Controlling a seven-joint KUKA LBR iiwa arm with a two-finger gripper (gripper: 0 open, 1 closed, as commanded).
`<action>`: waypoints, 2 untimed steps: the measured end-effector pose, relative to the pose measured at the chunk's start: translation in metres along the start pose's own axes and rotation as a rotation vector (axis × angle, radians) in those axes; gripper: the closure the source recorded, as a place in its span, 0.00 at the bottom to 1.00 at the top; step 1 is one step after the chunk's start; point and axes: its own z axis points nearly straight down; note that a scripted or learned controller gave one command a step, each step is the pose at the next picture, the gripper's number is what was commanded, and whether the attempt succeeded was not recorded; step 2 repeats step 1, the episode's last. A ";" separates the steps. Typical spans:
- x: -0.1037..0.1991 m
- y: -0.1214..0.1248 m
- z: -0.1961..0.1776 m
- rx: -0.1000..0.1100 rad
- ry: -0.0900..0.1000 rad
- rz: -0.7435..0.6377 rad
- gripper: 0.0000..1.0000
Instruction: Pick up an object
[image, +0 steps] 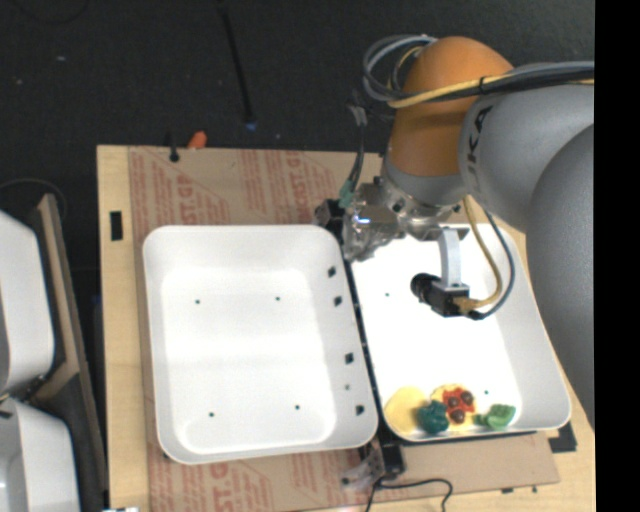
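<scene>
Several small objects lie along the near edge of the right bin (500, 340): a pale yellow disc (403, 405), a teal lump (433, 419), a red piece (458, 399) and a green piece (498, 414). My gripper (362, 232) hangs at the far left corner of the right bin, close to the wall between the two bins, well away from those objects. The orange band and grey arm body rise above it and cover the far part of the bin.
The left bin (250, 340) shows a bare white floor. Both bins rest on a cardboard sheet (240, 190) over the bench. A black cable clip (440, 292) dangles from the arm over the middle of the right bin.
</scene>
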 end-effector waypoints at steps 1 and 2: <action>0.060 0.012 0.011 0.001 -0.001 0.000 1.00; 0.060 0.012 0.011 0.001 -0.001 0.000 1.00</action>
